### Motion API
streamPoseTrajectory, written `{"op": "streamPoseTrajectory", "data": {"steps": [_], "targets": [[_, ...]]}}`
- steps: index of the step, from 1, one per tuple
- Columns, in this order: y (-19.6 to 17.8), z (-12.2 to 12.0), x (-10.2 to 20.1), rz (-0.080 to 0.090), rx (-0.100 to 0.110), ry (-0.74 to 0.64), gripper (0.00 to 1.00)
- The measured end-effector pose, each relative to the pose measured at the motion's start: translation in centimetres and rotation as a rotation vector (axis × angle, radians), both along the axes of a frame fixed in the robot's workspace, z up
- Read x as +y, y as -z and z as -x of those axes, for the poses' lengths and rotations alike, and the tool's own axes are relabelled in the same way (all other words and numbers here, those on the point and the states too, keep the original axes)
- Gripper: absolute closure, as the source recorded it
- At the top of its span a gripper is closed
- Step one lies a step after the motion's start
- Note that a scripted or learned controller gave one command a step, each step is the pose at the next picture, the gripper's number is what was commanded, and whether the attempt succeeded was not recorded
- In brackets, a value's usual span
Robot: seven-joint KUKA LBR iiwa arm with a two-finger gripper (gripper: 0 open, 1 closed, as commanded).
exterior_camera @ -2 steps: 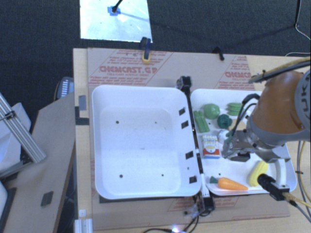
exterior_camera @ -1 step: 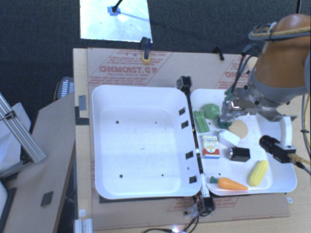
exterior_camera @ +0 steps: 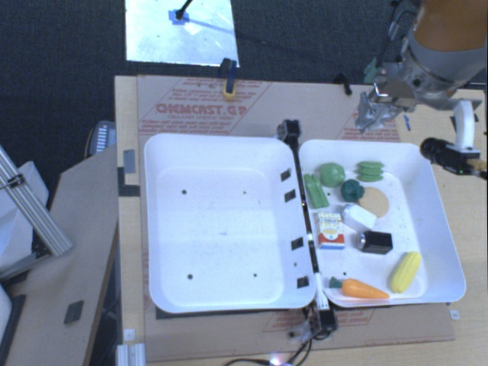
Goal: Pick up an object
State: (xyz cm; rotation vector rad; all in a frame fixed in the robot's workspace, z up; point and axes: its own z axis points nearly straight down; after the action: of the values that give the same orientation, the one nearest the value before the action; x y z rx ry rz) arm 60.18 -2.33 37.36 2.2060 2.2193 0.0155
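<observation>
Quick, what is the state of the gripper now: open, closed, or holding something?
Gripper: cannot be told; it hangs above the bench behind the right bin, holding nothing visible.

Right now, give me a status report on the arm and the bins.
Gripper above the bench behind the right bin, holding nothing seen. Carrot, corn, small carton lying in that bin. Nothing in the way.
</observation>
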Motion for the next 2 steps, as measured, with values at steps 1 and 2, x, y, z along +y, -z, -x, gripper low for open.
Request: {"op": "streamPoseTrajectory", "data": {"steps": [1, 2], "targets": [[-6.1, -1.3, 9.8, -0.005, 0.006, -0.008, 1.0], [-4.8, -6.9, 5.6, 0.0, 0.012, 0.008, 1.0]]}}
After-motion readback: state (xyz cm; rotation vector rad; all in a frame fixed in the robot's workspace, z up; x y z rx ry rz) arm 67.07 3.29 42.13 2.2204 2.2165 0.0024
